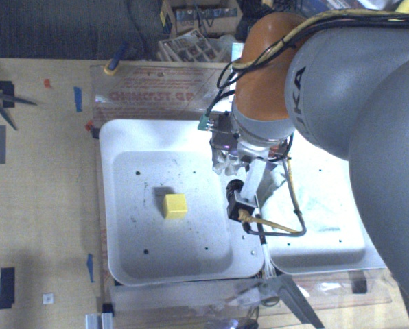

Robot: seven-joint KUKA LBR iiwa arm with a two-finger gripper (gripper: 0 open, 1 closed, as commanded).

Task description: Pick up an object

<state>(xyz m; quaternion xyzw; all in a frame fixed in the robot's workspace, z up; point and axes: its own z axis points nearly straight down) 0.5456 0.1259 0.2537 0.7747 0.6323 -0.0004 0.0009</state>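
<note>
**Item 1. Yellow cube [175,205].** Small block, the one loose object in the left-hand bin [112,142].
- Position: it sat on that bin's floor, about mid-floor, clear of all four walls. Its sides lay roughly square to the walls. Top face and one side face were lit.
- Handling, as judged: light, with flat faces and crisp edges. The surface looked matte rather than glossy, so slip seemed a minor concern. Whether it was foam, wood or plastic could not be told, and nothing suggested fragility. A light block may skid or tip if nudged on one side first.
- Recommended hold: from above, across two opposite side faces, centred on the cube. The bare floor all round left room for either pair of faces.

**Item 2. Gripper [226,164].** It was mounted below the arm's orange band.
- Position: it hung over the left-hand bin's floor by the wall shared with the neighbouring bin [328,256], well apart from the cube.
- State: how far it stood open could not be told at this slant. The cube was not in its hold.

**Item 3. Dark specks [136,174].** These were scattered over the left-hand bin's floor. Whether they were holes or marks could not be told. They were judged no obstacle to the pick.
</note>
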